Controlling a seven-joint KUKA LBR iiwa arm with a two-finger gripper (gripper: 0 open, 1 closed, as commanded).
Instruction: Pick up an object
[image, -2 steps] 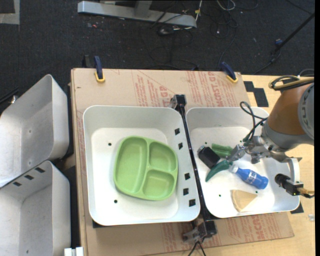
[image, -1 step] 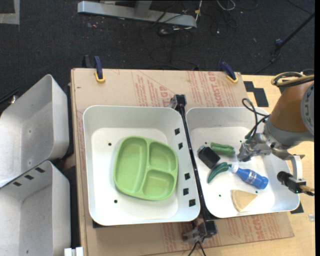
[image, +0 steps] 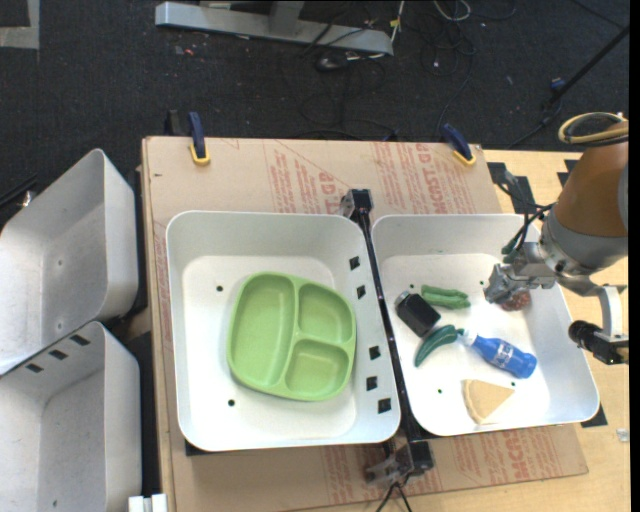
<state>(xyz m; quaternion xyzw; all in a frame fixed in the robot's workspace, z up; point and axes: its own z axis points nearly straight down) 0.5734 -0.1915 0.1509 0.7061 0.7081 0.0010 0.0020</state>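
Nearest the camera, a tan wedge (image: 487, 399) lies at the right bin's (image: 570, 400) front edge. Just behind it rests a blue bottle (image: 502, 354), then a green pepper (image: 436, 343), a black block (image: 417, 313) and a second green piece (image: 445, 296). Over the bin's far right side hangs the gripper (image: 512, 290); its opening cannot be told. A green tray (image: 292, 337) fills the left bin (image: 190, 300).
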